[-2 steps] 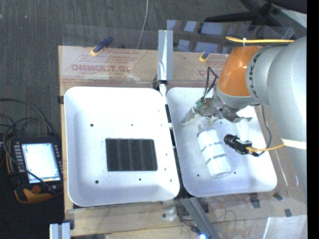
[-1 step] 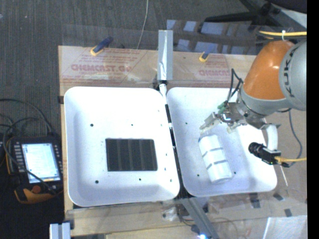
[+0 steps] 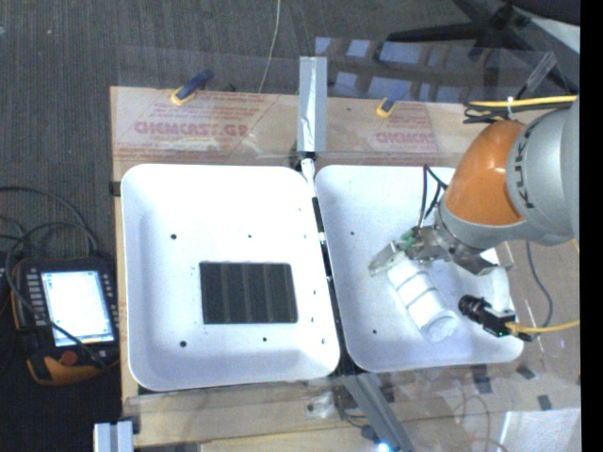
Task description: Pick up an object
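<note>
While the arm hangs over the right bin, the scene reads as follows, nearest the camera's lower edge first and every place given against the right bin.

Bench front: bare frame and loose cable ends below the right bin's near rim.
Right bin [image 3: 377, 332]: shallow, white, reference landmark.
White cylinder [image 3: 422, 301]: lying on its side on the floor of the right bin, toward its near right part, long axis running from upper left to lower right, one round end facing the near rim.
Gripper [image 3: 412, 249]: low over the right bin's middle, just at the upper end of the white cylinder; whether it touches the cylinder cannot be told.
Claw state: cannot tell; the wrist body hides it from above.
Black fitting [image 3: 480, 313]: small dark part with a yellow cable, just right of the cylinder, near the right bin's right wall.
Arm [image 3: 537, 177]: grey with an orange band [image 3: 482, 182], entering over the right bin's right rim.
Left bin [image 3: 160, 205]: white, directly left of the right bin, rims touching along the centre.
Dark ribbed panel [image 3: 248, 292]: flat on the left bin's floor.
Handheld pendant [image 3: 71, 309]: lit screen, on the carpet well left of both bins.
Board [image 3: 188, 130]: brown sheet beyond the right bin's far rim, with two clamps [image 3: 191, 87].
Chair base [image 3: 471, 17]: black, on the carpet farthest beyond the right bin.
</note>
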